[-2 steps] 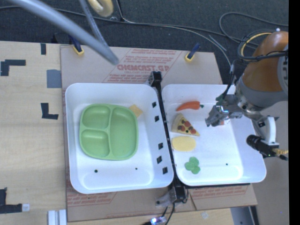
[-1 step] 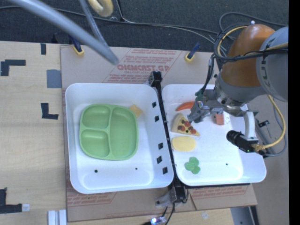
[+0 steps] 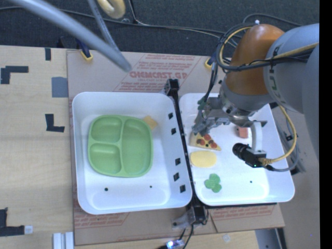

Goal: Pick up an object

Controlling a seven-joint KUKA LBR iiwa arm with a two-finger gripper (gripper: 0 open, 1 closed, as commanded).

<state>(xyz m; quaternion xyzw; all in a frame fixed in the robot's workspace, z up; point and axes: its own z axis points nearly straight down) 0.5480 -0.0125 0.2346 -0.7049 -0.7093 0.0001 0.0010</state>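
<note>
my fingers (image 3: 203,130) hung just above the pizza slice (image 3: 205,141), spacing unclear; looked light, stiff, flat: best pinched across edges.

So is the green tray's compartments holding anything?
Empty: the green tray in the left bin shows bare green in every compartment.

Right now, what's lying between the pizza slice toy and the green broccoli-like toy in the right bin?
A flat yellow oval toy lies between the pizza slice toy and the green broccoli-like toy, seen in the camera view.
</note>
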